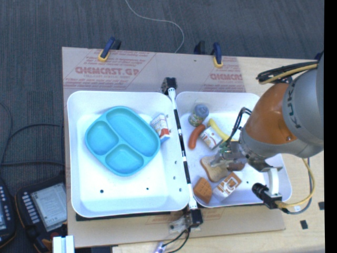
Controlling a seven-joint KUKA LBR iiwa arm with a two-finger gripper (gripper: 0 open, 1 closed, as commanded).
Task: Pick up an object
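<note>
Dark carpet, glossy white bins point(79, 141), smooth blue sectioned plate point(122, 140), end effector point(227, 159) over toast point(212, 168), opening unclear.

Two shallow white plastic bins point(79, 141) side by side on a brown cardboard sheet point(121, 67), held at the far edge by blue-and-yellow clamps point(108, 47), with dark grey carpet point(31, 30) around, a thin white cable point(152, 19) beyond, and black electronic devices point(39, 204) near left.
</note>
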